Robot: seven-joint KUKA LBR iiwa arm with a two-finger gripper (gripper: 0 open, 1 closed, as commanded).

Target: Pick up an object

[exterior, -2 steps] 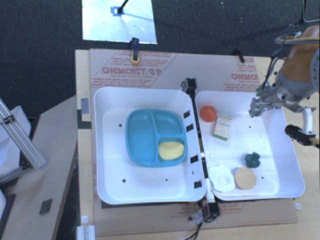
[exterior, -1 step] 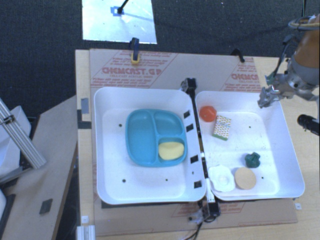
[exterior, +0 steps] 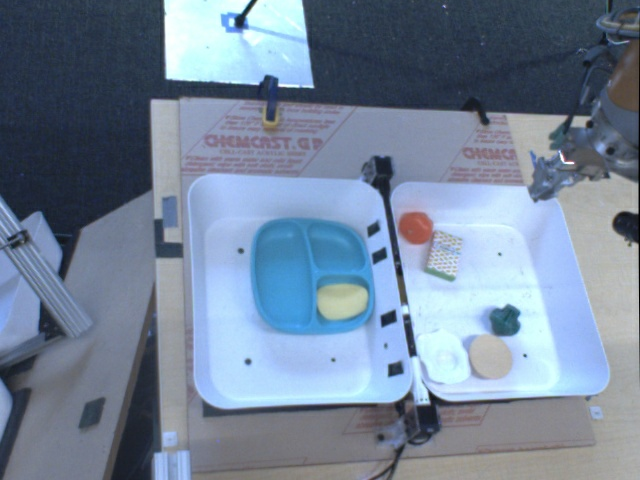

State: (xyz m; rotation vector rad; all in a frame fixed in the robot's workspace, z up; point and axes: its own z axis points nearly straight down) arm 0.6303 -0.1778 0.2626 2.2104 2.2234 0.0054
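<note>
The right bin (exterior: 575,268) holds an orange ball (exterior: 416,227), a speckled pale block (exterior: 445,255), a dark green piece (exterior: 505,319), a tan disc (exterior: 490,357) and a white round piece (exterior: 442,356). In the left bin (exterior: 215,268) lies a blue divided plate (exterior: 295,268) with a yellow piece (exterior: 342,300) in its lower right compartment. My gripper (exterior: 547,179) hangs above the far right corner of the right bin, well away from all the objects, with nothing visible between its fingers.
A black divider with clips (exterior: 390,268) runs between the two bins. A shiny metal sheet (exterior: 238,28) lies on the dark floor beyond the bench. A yellow clamp (exterior: 270,116) sits at the board's far edge. An aluminium rail (exterior: 40,278) leans at the left.
</note>
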